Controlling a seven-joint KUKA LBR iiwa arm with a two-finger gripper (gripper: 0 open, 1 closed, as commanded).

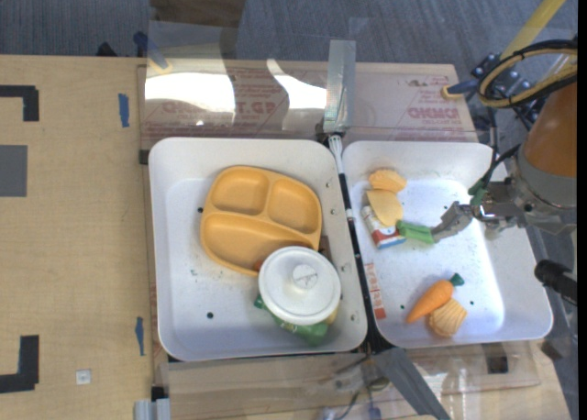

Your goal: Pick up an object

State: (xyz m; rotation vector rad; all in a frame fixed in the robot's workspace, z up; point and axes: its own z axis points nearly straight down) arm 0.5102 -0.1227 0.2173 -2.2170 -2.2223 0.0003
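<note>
**Arm over the right bin, gripper beside a green-handled toy**

Two shallow white bins sit side by side on the bench. The left bin point(174, 253) holds an orange divided plate point(257, 216) with three compartments, lying slightly tilted toward the bin's middle. A round white lidded cup point(300, 282) with a green base rests against the plate's lower right edge, near the wall between the bins.

The right bin point(514, 308) holds several small toys. Near its upper left corner lies a yellow-orange wedge point(387, 180); just below it a white block with red and blue markings point(378, 224) is partly covered by a yellow slice point(389, 209). A green piece point(417, 234) extends rightward from the block. In the lower part of the bin a toy carrot point(431, 300) with a green top lies at a slant, touching a pale ribbed shell-shaped toy point(447, 319) just beside it.

The arm enters from the right, its orange band at the frame edge. The gripper point(452, 221) hangs low over the middle of the right bin, its grey fingertips touching or just above the right end of the green piece. How far the fingers are spread cannot be told, nor whether the green piece lies between them.

Behind the bins stands a clear plastic panel point(229, 88) against cardboard.
</note>
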